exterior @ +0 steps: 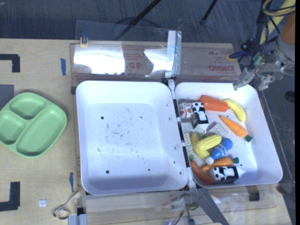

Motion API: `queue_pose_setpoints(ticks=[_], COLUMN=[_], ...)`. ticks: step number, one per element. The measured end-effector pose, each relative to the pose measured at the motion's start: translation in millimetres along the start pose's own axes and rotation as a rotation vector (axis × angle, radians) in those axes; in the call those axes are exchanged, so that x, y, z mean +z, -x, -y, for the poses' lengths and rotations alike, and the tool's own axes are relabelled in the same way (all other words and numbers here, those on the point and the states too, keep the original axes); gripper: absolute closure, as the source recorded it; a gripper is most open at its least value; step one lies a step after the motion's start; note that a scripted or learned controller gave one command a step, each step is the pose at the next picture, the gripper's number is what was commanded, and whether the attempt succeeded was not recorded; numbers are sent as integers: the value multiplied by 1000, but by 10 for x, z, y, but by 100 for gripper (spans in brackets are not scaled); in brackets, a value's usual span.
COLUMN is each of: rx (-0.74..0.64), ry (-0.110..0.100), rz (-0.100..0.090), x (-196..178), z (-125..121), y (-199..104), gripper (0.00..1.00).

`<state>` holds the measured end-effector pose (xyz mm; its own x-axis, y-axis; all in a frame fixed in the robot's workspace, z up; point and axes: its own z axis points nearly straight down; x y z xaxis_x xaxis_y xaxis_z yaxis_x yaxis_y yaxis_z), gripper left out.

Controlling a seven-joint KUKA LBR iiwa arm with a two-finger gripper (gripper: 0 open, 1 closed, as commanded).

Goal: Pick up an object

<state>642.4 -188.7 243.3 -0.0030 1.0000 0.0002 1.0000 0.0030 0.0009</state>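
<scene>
Above the right bin's [267, 125] far right corner hangs the gripper [253, 78], nothing visible between its fingers; whether they are spread or closed I cannot tell. Just below it and to its left lies an orange carrot [214, 104], long axis running crosswise, touching a yellow banana [236, 109]. Farther below sit a second carrot [233, 126], corn [207, 143] and a blue bottle [220, 150]. Well left of the gripper, the left bin [126, 135] and a green divided plate [30, 124] rest on the wooden bench [37, 55].

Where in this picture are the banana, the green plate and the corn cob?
banana [236, 109]: camera view, middle of its curved yellow body.
green plate [51, 108]: camera view, its raised right rim.
corn cob [207, 142]: camera view, middle of its yellow kernels.
</scene>
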Motion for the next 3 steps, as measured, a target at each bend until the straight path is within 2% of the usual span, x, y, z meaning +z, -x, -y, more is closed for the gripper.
queue_pose_setpoints(ticks=[1, 2, 3], rx=[-157, -235, -232], ry=[1, 8, 10], rz=[0, -8, 1], x=[1104, 1554, 1448], z=[328, 496, 497], y=[243, 205, 246], gripper=[0, 0, 100])
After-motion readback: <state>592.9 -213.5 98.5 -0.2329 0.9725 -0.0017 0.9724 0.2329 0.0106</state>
